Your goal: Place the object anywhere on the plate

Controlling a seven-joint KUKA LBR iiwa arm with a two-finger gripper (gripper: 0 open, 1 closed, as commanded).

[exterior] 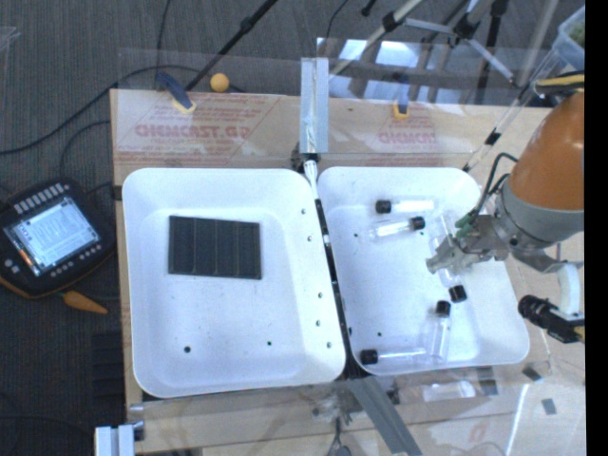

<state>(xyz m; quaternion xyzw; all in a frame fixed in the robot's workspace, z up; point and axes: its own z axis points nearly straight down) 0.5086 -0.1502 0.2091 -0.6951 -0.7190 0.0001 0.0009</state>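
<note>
A dark rectangular plate (215, 247) lies flat in the left bin (152, 350). Several clear vials with black caps lie in the right bin (494, 350): one (404, 204) near the back, one (399, 226) just in front of it, one (440, 329) toward the front right and one (391, 356) along the front wall. My gripper (450, 259) hangs over the right side of the right bin, just above a black cap (457, 293). Whether anything sits between its tips is too small to tell.
The arm's orange band and grey wrist (551, 174) overhang the right bin's right edge. A teach pendant (47, 236) lies on the floor to the left. A metal post (313, 103) stands behind the seam between the bins.
</note>
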